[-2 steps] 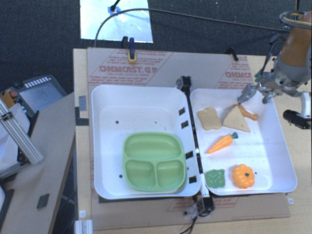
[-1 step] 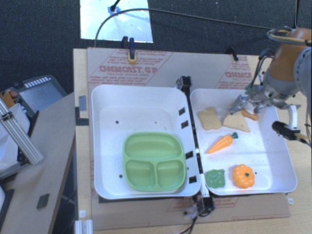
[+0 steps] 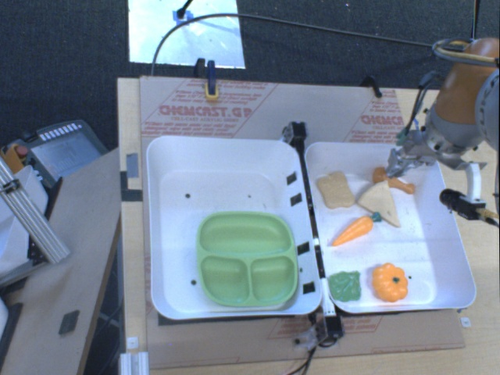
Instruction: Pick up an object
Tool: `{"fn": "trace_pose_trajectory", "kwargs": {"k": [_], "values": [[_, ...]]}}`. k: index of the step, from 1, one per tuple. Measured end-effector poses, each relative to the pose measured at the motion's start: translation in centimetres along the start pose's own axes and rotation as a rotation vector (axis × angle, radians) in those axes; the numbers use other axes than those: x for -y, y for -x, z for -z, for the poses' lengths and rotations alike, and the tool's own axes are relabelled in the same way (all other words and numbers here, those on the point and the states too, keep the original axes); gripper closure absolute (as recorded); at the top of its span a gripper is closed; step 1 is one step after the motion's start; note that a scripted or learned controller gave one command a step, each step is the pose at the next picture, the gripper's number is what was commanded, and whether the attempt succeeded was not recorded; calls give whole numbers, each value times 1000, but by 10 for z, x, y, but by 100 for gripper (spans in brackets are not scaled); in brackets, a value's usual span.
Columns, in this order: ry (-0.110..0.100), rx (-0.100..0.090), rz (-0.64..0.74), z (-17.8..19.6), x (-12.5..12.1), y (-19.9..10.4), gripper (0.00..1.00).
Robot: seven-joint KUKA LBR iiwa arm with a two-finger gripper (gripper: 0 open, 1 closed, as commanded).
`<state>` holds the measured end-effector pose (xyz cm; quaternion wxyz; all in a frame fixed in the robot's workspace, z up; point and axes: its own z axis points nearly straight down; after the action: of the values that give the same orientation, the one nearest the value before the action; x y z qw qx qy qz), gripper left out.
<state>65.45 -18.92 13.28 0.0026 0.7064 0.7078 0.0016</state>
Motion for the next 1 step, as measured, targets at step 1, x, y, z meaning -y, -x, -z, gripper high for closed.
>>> {"fn": "trace_pose_trajectory", "kwargs": {"k": [1], "values": [[0, 0, -3, 47, 4, 3, 100]]}}
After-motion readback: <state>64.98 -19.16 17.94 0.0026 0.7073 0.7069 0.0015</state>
